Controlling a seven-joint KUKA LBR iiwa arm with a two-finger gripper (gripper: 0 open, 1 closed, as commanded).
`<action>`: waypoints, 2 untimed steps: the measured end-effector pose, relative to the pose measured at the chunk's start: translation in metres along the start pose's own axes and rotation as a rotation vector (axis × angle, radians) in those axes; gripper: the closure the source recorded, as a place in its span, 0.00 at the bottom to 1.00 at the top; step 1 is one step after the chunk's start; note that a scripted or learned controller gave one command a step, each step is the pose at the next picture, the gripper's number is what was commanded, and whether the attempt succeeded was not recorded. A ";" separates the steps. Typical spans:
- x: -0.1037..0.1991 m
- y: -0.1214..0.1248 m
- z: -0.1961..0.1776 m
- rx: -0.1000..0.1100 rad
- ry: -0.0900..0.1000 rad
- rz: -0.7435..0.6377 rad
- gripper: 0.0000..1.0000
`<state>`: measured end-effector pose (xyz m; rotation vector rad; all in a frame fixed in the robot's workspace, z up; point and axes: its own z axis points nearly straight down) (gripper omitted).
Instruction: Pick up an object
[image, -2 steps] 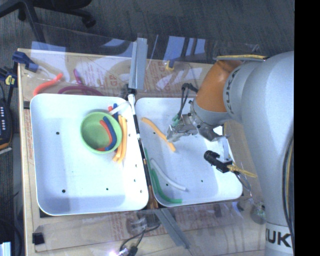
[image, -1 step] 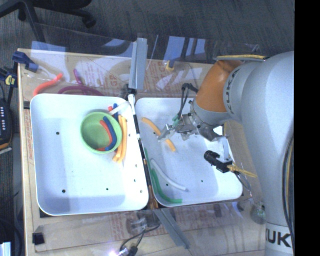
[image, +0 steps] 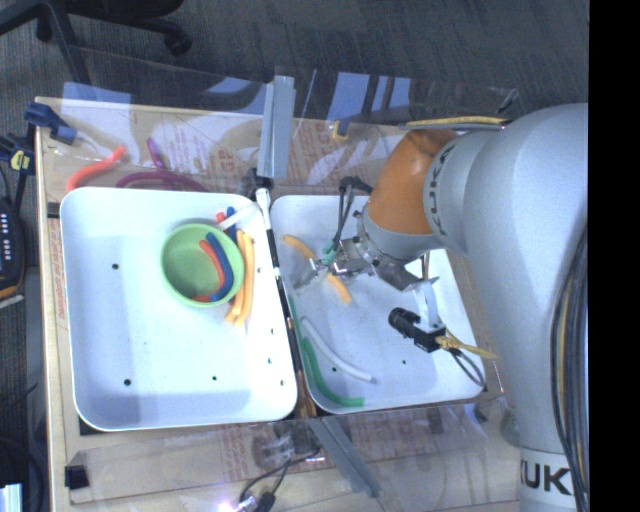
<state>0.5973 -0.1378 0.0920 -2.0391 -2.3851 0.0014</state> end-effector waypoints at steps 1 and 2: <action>-0.002 0.000 -0.011 0.001 -0.003 -0.002 1.00; 0.056 0.022 -0.100 -0.001 -0.002 0.072 1.00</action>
